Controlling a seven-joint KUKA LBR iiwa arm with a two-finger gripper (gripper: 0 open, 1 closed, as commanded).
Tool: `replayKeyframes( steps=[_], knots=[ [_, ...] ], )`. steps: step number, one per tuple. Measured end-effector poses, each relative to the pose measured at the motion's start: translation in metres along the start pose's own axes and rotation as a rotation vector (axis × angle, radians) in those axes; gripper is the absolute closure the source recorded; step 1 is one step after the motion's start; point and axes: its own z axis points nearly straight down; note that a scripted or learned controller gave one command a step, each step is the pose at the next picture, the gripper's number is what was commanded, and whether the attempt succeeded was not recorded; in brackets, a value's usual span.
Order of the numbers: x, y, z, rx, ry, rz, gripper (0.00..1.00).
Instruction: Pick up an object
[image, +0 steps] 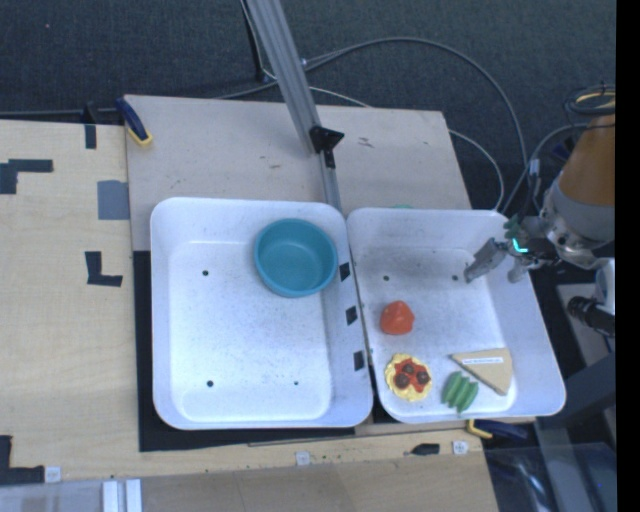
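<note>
My gripper hangs over the upper right part of the right bin, its two fingers spread apart with nothing between them. A red tomato-like piece lies near the middle of that bin, down and to the left of the gripper. Along the bin's front edge lie a small round yellow pizza piece, a green piece and a tan sandwich wedge. A blue bowl stands upright in the upper part of the left bin.
A slanted metal pole runs from the top of the view down to the seam between the bins. Cables loop behind the right bin. A blue and yellow clamp sits at the bench's far left corner.
</note>
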Motion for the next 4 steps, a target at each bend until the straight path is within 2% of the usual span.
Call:
replayKeyframes(
  steps=[1,3,4],
  knots=[
    [0.0,0.0,0.0,0.0,0.0,0.0,0.0],
    [0.007,-0.011,0.107,0.005,0.001,0.0,0.0],
    [0.007,-0.009,0.094,0.0,0.0,-0.001,1.0]
  ],
)
